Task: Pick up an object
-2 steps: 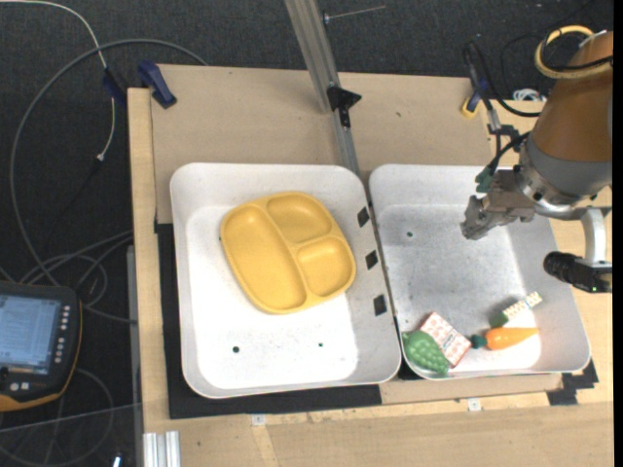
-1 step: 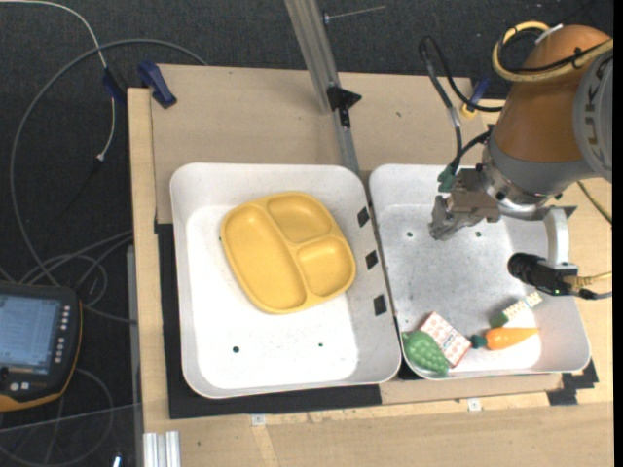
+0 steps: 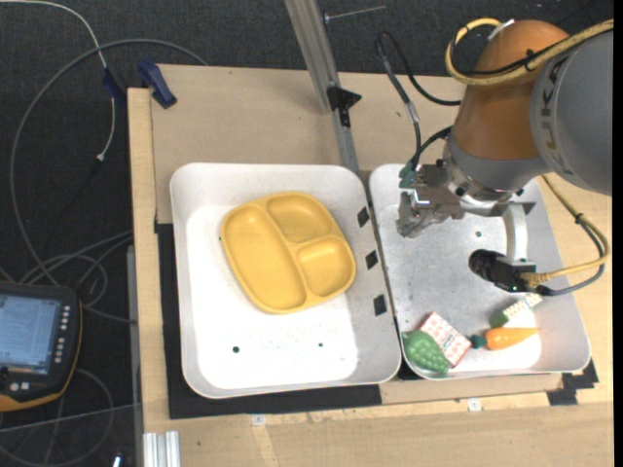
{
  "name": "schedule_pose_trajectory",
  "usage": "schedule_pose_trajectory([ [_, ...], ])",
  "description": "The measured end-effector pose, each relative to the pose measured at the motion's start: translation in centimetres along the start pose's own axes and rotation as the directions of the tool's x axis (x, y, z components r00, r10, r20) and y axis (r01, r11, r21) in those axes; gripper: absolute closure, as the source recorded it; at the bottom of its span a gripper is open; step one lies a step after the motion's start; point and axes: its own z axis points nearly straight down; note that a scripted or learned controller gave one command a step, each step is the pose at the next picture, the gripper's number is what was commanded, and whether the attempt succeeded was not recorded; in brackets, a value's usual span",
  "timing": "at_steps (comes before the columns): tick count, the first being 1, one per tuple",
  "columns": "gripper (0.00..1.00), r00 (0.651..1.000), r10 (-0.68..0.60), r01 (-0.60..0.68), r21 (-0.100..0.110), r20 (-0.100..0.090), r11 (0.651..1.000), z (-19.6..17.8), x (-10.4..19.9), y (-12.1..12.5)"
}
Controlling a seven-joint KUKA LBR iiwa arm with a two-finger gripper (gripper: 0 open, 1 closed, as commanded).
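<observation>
the gripper [image 3: 421, 212] hangs over the upper part of the right bin [image 3: 428, 290]; how wide it stands cannot be told. the toy carrot [image 3: 510, 338] lies at the bin's lower edge, well apart, long axis left to right.

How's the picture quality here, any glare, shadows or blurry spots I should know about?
In the camera view, lighting is even and soft; the white bins look bright but keep their texture. The yellow divided plate is sharp, with faint shading in its compartments. The small items by the right bin's near edge, like the carrot, are too small and soft for detail. The pincer sits in the arm's shade.
</observation>
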Motion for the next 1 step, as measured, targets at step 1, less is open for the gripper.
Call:
schedule_pose_trajectory([
  [1,1.00,1.000,-0.003,0.003,0.002,-0.001,1.000,-0.22,6.36,-0.99],
])
